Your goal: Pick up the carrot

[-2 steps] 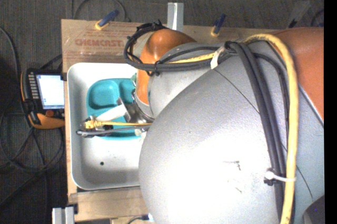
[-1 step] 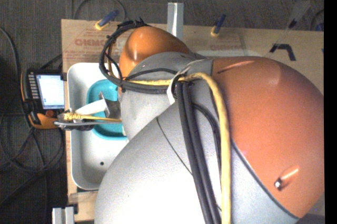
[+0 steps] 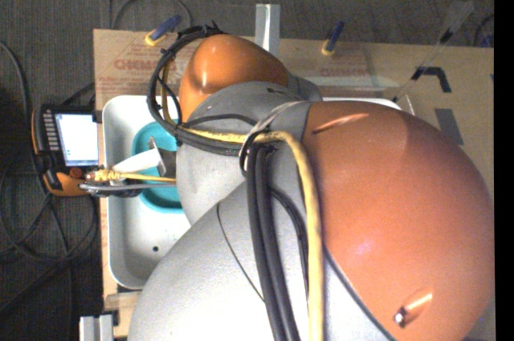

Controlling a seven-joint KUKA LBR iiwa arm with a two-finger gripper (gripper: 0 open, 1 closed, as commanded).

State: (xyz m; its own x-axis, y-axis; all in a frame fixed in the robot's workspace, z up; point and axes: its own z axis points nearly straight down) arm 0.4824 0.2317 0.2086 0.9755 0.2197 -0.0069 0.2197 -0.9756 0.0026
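Camera view: arm (image 3: 337, 203) hiding most of bin (image 3: 120, 251).

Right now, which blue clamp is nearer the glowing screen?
The left clamp, left of the metal post; the other clamp sits right of it.

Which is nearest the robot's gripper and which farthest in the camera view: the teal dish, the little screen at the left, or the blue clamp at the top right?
Measured from the gripper, over the left bin:
1. Teal dish, right beside it in the same bin.
2. Little screen, outside the bin, to the left.
3. Blue clamp, far off at the upper right.
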